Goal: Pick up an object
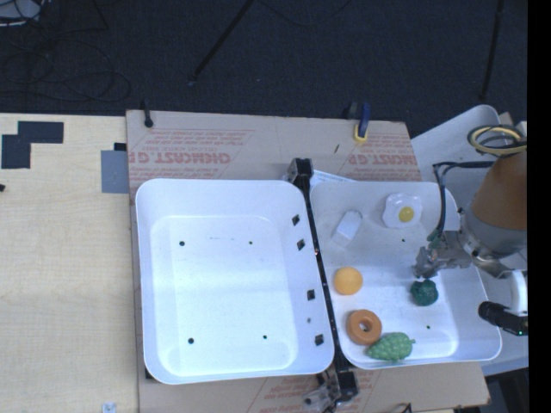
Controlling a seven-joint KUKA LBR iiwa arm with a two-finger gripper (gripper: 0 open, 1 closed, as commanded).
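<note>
In the camera view you see the gripper (428, 265) low in the right bin (469, 338), just above the dark green ball (424, 293), near the orange ball (348, 280), donut (365, 326) and egg (403, 211).

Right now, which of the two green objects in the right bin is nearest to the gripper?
The small dark green ball, just below the gripper. The lighter, bumpy green object lies farther, beside the donut.

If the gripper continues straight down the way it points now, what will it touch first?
Most likely the dark green object: the gripper hangs just above it in the right bin. Depth is hard to judge from this slanted view, so it might pass beside it and meet the bin floor.
</note>
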